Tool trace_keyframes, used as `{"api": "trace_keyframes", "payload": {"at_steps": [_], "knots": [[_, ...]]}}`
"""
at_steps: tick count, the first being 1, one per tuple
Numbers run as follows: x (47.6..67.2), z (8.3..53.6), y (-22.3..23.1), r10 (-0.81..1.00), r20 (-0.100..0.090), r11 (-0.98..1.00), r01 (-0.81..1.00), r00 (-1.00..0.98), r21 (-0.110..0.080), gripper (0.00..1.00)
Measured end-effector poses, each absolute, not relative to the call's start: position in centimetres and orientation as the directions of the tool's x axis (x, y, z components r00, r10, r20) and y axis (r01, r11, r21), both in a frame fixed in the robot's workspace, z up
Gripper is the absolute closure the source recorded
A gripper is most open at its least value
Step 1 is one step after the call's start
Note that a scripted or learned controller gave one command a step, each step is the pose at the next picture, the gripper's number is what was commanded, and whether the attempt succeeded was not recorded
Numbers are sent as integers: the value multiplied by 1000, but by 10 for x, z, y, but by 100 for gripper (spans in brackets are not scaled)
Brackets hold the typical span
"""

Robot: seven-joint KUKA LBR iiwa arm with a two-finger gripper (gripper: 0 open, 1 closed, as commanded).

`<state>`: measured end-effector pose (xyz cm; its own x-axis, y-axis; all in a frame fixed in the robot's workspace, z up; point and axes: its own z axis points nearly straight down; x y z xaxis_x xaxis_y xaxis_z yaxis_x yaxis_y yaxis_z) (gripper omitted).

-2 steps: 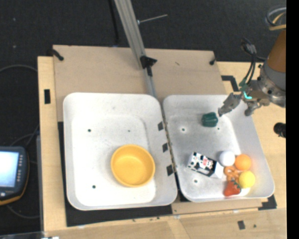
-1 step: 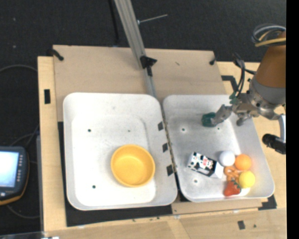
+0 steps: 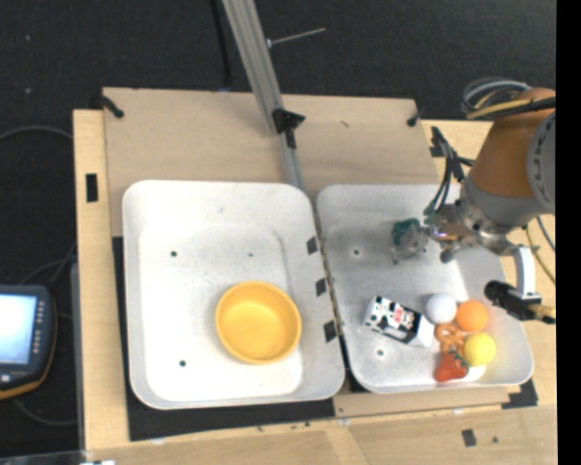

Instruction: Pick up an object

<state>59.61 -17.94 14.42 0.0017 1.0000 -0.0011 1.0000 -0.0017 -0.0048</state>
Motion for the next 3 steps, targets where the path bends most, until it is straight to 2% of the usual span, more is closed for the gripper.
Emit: {"api": "trace_keyframes", "payload": {"at_steps": [1,2,3], "knots": [[595,98,-181,1000,-2,-1,1000,1,-3,0],[597,112,-181,1000,-2,-5,1000,5,5,100],[598,177,-180,1000,-2,3,1000,-3,7,100]]}}
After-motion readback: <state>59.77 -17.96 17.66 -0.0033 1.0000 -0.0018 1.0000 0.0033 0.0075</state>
